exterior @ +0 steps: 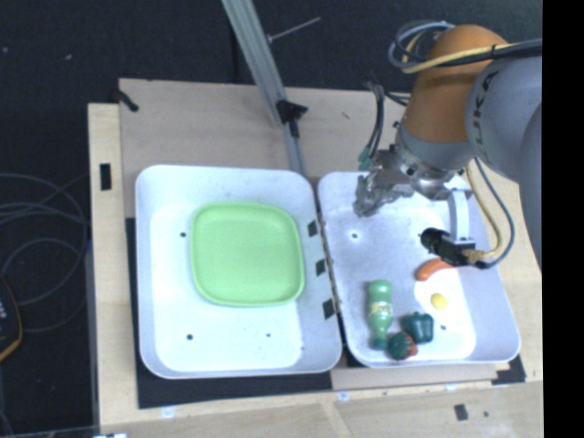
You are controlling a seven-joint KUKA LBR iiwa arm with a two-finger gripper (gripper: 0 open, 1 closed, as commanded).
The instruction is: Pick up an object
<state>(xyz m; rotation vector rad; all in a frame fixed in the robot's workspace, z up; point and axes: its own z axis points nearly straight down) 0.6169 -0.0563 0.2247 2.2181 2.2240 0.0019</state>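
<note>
Gripper (365, 197) is blurred and seen from above, under the orange wrist band; can't tell if it is open or closed, and nothing visible is held in it. It hangs over the bare far-left part of the right bin (383, 245), well apart from the objects. Arm (456, 80) is cut off at the right edge and covers the bin's far right corner.

Objects are small and soft-edged, exact kinds hard to make out. Green bottle-like piece (379, 305), pale green, two-lobed, lies lengthwise near the bin's near-left side. Teal lump (421, 326) is just beside it to the right, with a red-brown spot on it; a dark green round piece (399, 345) touches both at the near rim. Small yellow piece (440, 301) lies alone near the teal lump. Orange-red curved piece (431, 269) lies just beyond the yellow one.

Left bin (164, 245) holds one light green square plate (246, 254) with rounded corners, flat, roughly centred. The bins touch side by side on the bench (201, 126).
</note>
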